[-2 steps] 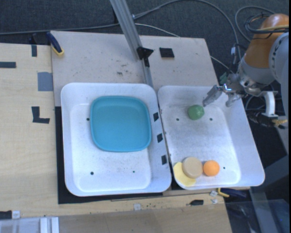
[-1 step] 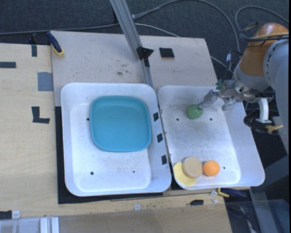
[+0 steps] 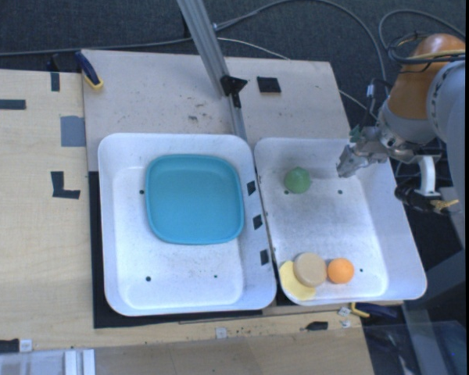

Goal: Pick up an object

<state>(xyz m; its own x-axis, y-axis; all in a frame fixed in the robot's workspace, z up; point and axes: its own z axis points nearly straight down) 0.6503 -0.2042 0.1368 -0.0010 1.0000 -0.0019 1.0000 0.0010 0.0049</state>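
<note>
So the bench [image 3: 172, 92] has the two white bins side by side. The left bin [image 3: 121, 287] has a blue square plate [image 3: 194, 198] sitting roughly in the middle of it, lying flat.

The right bin [image 3: 391, 248] is where the small stuff is. There's a green ball [image 3: 298, 180] up toward 11 o'clock in that bin, on its own and well apart from the rest. Down at about 6 o'clock there's a little cluster along the near wall: a tan round disc [image 3: 309, 269] sitting partly on top of a yellow flat piece [image 3: 291, 284], and an orange ball [image 3: 340, 271] just beside the disc at its 3 o'clock, looks like touching or nearly so.

The arm [image 3: 422, 92] comes in from the 3 o'clock side, orange band visible up top. The gripper [image 3: 349, 165] hangs over the right bin's 1 o'clock corner, pointing down and a bit toward 9 o'clock. Honestly can't tell how wide it's set, it's too small and blurry from this angle. Nothing visible in it as far as I can see. The green ball is the closest object to it, off at the gripper's 9 o'clock, with a clear gap of bare bin floor between them.

A metal pole [image 3: 211, 49] runs diagonally from 12 o'clock down to the gap between the bins, and some cables [image 3: 297, 6] lie on the dark floor behind.
</note>
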